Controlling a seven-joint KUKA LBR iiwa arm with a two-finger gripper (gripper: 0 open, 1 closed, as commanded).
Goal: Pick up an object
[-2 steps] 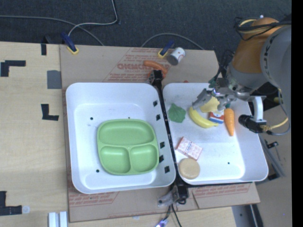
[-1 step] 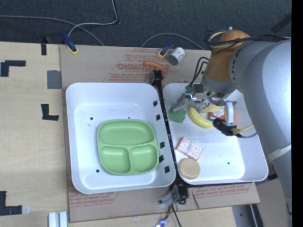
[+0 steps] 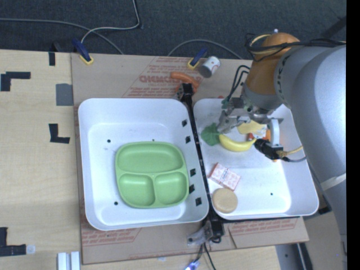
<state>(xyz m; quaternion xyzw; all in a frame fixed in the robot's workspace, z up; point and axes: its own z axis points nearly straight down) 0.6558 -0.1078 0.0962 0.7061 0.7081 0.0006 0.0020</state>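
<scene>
My gripper point(image 3: 229, 124) reaches down into the right bin point(image 3: 292, 204), near its far left part. Its tip is right over a yellow banana point(image 3: 237, 144), which lies curved on the bin floor. A small green object point(image 3: 210, 135) sits just left of the banana, close to the bin's left wall. A pale yellow item point(image 3: 249, 129) lies beside the gripper on its right. Nearer the front lie a pink-and-white packet point(image 3: 225, 176) and a round tan disc point(image 3: 224, 200). Nothing is visibly between the fingers.
The left bin point(image 3: 93, 151) holds a green three-compartment plate point(image 3: 152, 173). The grey arm point(image 3: 315, 94) with its orange band point(image 3: 270, 55) covers the right bin's far right side. Clamps, a cable and an orange tool lie on the cardboard behind the bins.
</scene>
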